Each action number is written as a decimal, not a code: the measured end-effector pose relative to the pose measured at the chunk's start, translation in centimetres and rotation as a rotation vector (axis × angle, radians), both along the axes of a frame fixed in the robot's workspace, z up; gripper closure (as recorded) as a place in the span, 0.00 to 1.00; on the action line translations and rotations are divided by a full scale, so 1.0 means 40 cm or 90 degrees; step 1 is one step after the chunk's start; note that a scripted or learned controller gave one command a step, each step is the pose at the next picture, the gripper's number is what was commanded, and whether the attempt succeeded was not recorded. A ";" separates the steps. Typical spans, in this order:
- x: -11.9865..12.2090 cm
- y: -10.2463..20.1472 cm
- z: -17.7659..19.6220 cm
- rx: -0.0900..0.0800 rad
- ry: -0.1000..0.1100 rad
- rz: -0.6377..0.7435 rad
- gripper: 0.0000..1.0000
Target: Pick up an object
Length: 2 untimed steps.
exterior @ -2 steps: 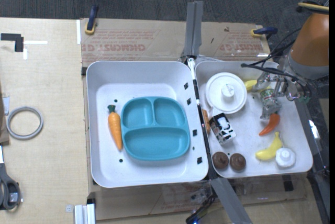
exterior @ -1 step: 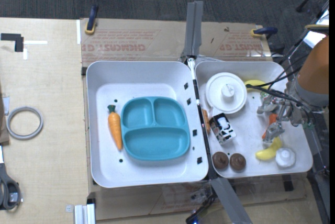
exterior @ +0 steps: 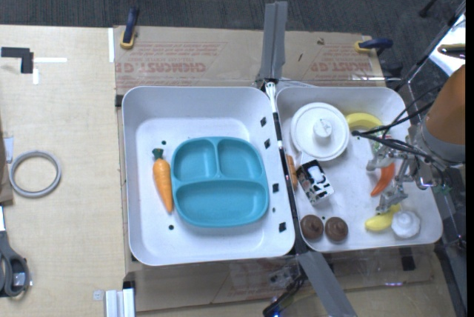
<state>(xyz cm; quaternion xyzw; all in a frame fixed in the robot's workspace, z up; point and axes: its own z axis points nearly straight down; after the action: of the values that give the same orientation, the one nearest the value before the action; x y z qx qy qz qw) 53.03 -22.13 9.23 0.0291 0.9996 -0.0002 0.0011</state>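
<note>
The gripper [exterior: 391, 178] hangs low over the right bin [exterior: 370, 97], its fingers apparently straddling a small orange-red piece [exterior: 383, 178]; whether they pinch it I cannot tell; next comes a firm close and a straight lift; a yellow piece [exterior: 379, 222] and a white lid [exterior: 320, 131] crowd nearby.

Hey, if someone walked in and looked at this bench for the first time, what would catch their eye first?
Probably the bright blue divided plate in the middle of the left bin, with an orange toy carrot lying just to its left. Next, the crowded right bin: a round white lid near its back, and the gripper reaching in from the right over a small red-orange piece.
</note>
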 end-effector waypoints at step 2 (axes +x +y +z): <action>0.006 0.005 0.024 -0.001 -0.003 0.003 0.00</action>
<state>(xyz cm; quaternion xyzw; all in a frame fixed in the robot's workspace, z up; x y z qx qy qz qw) 53.26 -21.92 10.21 0.0266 0.9996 -0.0006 0.0031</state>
